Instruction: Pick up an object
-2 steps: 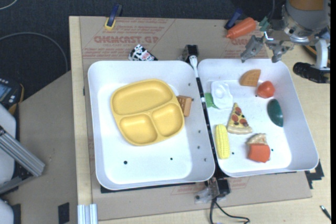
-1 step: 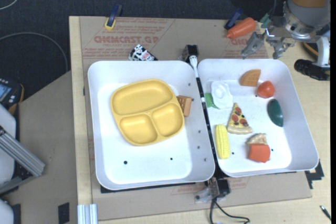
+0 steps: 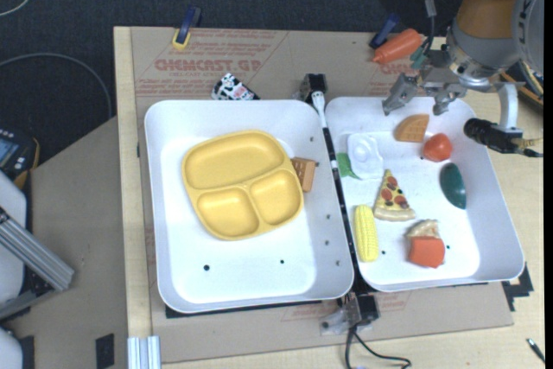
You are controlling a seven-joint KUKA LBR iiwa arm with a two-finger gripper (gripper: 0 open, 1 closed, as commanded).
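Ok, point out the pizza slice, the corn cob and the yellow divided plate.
pizza slice (image 3: pixel 392 196), camera view, on its topped middle.
corn cob (image 3: pixel 365 232), camera view, mid-length on the kernels.
yellow divided plate (image 3: pixel 197 156), camera view, on its upper rim.

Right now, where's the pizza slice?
Right bin, near its middle: pizza slice lies between the corn and the dark green piece.

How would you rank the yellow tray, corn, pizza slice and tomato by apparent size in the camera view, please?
1. Yellow tray, clearly largest.
2. Corn and pizza slice: too alike to rank.
3. Tomato, smallest.
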